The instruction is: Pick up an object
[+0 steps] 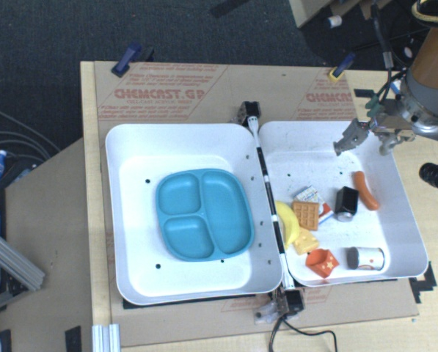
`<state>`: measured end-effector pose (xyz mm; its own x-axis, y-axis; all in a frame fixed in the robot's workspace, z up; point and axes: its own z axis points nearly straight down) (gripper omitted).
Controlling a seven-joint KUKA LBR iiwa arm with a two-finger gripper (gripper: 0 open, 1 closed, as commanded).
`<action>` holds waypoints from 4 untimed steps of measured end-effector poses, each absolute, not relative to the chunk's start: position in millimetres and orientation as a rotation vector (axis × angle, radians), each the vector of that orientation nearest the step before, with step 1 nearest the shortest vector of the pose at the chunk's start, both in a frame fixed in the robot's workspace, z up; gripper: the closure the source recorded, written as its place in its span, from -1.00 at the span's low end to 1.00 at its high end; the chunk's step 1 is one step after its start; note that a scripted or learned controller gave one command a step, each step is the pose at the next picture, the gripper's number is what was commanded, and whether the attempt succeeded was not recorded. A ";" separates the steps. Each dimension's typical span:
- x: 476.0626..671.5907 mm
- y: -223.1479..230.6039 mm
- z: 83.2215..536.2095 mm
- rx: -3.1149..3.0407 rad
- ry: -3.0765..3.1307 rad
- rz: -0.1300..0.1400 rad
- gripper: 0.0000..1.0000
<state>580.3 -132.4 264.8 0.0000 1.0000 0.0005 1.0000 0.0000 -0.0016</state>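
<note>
Gripper poised over right bin far edge, arm entering from right; fingers apart, nothing between. Orange sausage below, long axis diagonal, upper-left to lower-right.

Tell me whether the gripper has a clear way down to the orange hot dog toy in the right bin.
Probably yes. The gripper hangs over the right white bin's far side, and the orange hot dog toy lies just below it in the view, apart from the small black block, with nothing on top.
</note>
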 end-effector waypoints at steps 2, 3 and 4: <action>666.9 -167.0 84.9 -2.221 -2.224 -0.001 -1.00; 667.8 -166.7 95.8 -2.221 -2.227 -0.003 1.00; 667.7 -166.6 95.6 -2.221 -2.228 -0.003 -1.00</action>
<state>667.7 -166.6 95.6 -0.0031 1.0000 -0.0016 1.0000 0.0031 0.0038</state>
